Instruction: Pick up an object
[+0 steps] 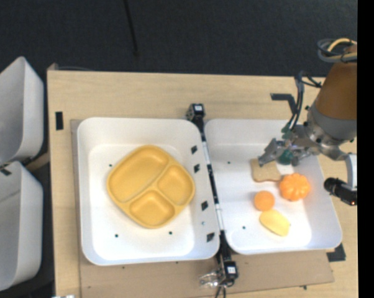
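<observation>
In the right bin [237,135] lie a flat tan biscuit-like piece [264,173], an orange pumpkin-shaped toy [294,187], a small orange ball [264,200] and a pale yellow lemon-shaped piece [274,223]. My gripper [280,154] hangs low over the bin's upper right part, just above the far edge of the tan piece and up-left of the pumpkin toy. Nothing shows as lifted; all of these objects rest on the bin floor. The wrist hides what lies straight under it.
The left bin [94,241] holds a yellow divided plate [151,185]. A ridge with black clips [207,185] separates the two bins. The arm's grey and orange body [336,98] stands over the right bin's far right corner.
</observation>
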